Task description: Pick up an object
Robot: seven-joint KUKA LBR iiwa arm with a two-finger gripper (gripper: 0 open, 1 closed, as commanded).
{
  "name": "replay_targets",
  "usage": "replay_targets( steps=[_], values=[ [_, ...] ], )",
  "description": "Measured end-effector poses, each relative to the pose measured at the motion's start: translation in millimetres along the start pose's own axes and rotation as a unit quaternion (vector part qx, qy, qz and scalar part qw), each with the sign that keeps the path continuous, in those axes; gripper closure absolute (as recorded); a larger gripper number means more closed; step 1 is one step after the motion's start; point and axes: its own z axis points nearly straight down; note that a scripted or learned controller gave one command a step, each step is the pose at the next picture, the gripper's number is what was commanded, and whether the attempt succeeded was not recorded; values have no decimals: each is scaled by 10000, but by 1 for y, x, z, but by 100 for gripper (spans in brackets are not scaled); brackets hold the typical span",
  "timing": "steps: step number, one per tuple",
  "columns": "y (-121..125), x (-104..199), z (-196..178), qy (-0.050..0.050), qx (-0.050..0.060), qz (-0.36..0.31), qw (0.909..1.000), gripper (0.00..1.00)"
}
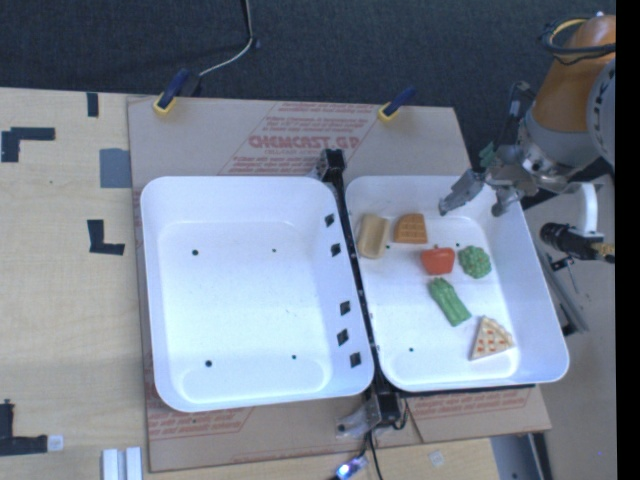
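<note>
The right bin (530,268) holds several toy foods: a tan bread piece (372,235), an orange-brown toast piece (410,229), a red tomato (437,260), a green broccoli (475,261), a green cucumber (449,301) and a waffle-patterned wedge (490,338). My gripper (480,196) hangs over the bin's far right corner, above and to the right of the toast. Its two fingers are spread apart with nothing between them.
The left bin (160,268) stands beside the right one, joined by a black divider with clips (345,268). Both rest on a cardboard sheet (290,138) held by yellow-and-blue clamps (172,92). A cable (235,48) runs at the back.
</note>
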Motion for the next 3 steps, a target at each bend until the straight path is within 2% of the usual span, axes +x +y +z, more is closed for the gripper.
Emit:
replay_targets(
  steps=[1,2,3],
  values=[
    [33,-36,-91,-27,-60,-1,10000,0],
    [18,-34,-79,-6,1,1,10000,0],
    [32,-34,-161,-17,-52,-6,10000,0]
  ],
)
